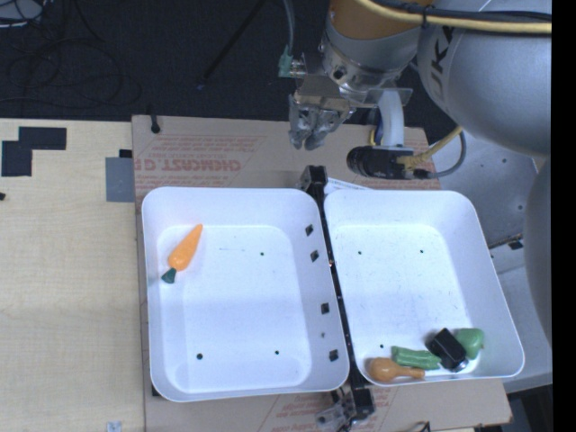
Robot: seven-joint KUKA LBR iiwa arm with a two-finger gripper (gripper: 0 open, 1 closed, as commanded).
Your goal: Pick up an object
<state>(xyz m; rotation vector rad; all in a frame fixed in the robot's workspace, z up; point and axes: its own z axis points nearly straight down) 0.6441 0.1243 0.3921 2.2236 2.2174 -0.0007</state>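
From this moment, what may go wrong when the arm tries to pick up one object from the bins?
1. The black block, green pieces and orange-brown piece lie bunched in the right bin's near corner; the fingers may hit the wall or catch several.
2. The toy carrot lies close to the left bin's wall, leaving little room on that side.
3. The gripper hangs beyond the bins' far edge, far from every object.

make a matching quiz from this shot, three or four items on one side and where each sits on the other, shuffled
Things:
1. carrot
2. black block
3. gripper
4. orange pear-shaped toy

Places:
A. above the bench, behind the two bins
B. left bin, near its left wall
C. right bin, at its front edge
D. right bin, front right corner, lying across the green pieces

Pairs: 1-B, 2-D, 3-A, 4-C
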